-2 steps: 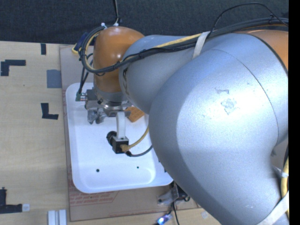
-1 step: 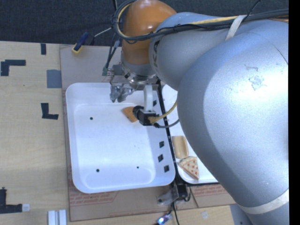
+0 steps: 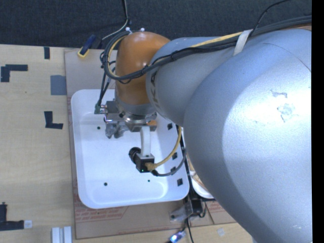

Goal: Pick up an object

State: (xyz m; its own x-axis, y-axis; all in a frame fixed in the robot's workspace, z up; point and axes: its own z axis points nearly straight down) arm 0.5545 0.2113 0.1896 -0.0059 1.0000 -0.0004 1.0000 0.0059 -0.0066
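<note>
Closest to the camera, the grey arm takes up the right half of the frame and hides everything beneath it there. Along the bottom runs the pale wooden bench. On it lies a brown cardboard sheet with reddish print along its lower edge, too small to read.

On the cardboard sits the white bin, left of centre, its right side covered by the arm. A few small dark dots mark its floor. The gripper hangs over the upper middle of the bin, under the orange band. Whether it is apart or together cannot be told. No object can be made out between its parts, and what lies under the wrist is hidden.

Further back on the left, black tape marks and a grey patch are stuck to the wood. A small blue and yellow thing rests at the far corner of the cardboard. Beyond the bench is dark cloth, crossed by a black cable running up out of the frame.
</note>
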